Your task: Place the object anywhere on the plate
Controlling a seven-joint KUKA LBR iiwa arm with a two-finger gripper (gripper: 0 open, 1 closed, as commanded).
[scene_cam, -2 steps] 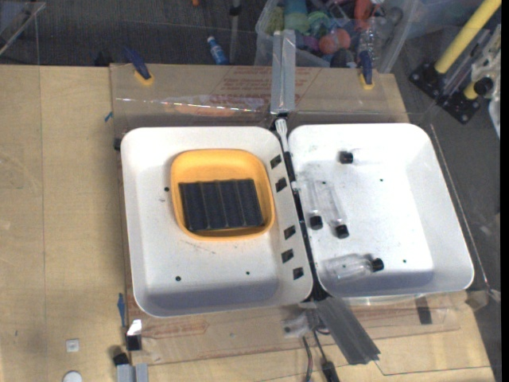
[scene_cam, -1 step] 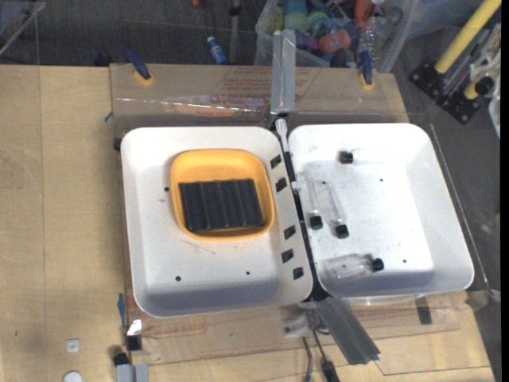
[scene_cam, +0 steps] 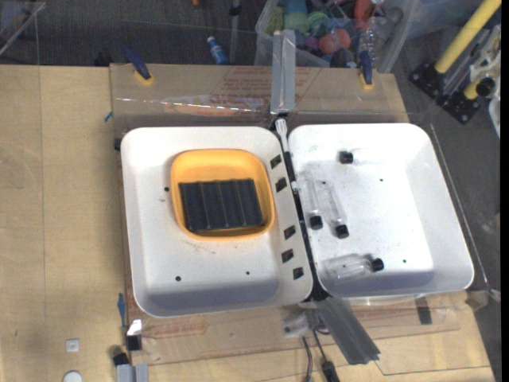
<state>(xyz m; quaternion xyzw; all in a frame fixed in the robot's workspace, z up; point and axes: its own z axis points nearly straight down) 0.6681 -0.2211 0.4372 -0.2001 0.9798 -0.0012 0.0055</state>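
A yellow plate [scene_cam: 220, 164] carrying a dark ribbed block [scene_cam: 220, 203] sits in the left bin [scene_cam: 151, 261]; clear, black-capped items [scene_cam: 330, 210] — perhaps small bottles — lie in the right bin [scene_cam: 413, 173]. No lettering is legible. The claw's state cannot be told.

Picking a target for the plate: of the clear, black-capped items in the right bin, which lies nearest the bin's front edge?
The clear black-capped item by the right bin's front wall. It lies crosswise, cap pointing right; the others sit farther back, nearer the divider.
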